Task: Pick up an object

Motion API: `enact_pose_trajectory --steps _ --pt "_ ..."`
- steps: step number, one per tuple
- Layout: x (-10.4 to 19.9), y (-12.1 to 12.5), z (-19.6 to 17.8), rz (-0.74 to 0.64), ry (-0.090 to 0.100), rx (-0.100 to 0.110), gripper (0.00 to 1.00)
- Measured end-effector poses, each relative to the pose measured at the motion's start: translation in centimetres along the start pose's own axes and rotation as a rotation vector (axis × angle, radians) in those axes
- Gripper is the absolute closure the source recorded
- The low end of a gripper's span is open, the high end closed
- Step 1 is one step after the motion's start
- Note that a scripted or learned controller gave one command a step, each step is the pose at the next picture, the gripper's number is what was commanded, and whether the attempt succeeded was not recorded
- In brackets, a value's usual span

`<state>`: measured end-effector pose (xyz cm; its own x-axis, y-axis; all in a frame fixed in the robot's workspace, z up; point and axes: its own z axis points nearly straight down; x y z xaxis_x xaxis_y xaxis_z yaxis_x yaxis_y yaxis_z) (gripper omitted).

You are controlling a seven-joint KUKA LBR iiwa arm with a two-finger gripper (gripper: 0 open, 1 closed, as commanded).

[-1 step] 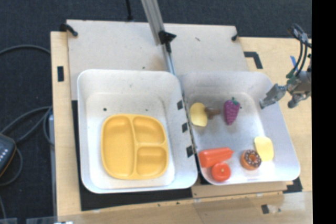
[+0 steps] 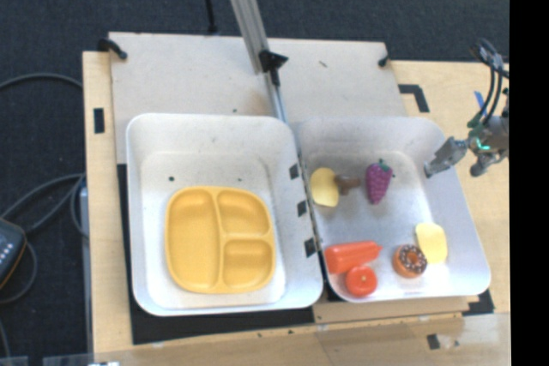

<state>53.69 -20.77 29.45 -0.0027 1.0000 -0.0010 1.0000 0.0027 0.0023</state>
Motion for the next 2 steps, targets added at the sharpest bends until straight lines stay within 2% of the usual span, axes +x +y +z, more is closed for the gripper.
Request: enact_pose_trajectory --steps 1,2 --pt "-0.8 -0.8 5.1 0.003 0.000 0.005 0.00" --pt "-0.2 -1.6 10.6 0.002 0.001 0.005 0.00"
